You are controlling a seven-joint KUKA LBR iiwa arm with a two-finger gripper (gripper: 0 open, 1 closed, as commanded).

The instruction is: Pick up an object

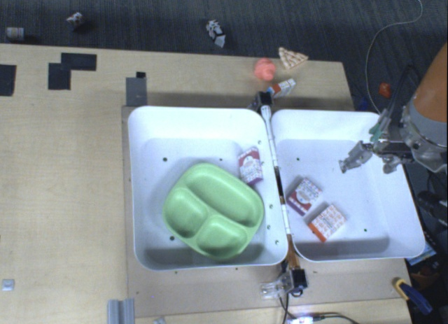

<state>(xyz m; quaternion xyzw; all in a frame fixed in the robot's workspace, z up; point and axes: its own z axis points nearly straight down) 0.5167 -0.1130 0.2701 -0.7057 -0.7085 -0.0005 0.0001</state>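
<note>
In the right bin (392,245) lie two small red-and-white boxes, one (304,196) near the bin's left wall and another (327,222) just below and right of it. A similar red-and-white packet (250,165) lies in the left bin (143,196), beside the upper right of a green divided plate (213,208). My gripper (371,163) hangs over the right bin's upper right part, open, with nothing between its spread fingers. It is up and to the right of both boxes, well apart from them.
On the bench behind the bins sit a pink ball (264,69), a toy pizza slice (292,57) and a small tube (283,88). A black clip (264,99) holds the bins' shared rim at the back. Cables run off at the right.
</note>
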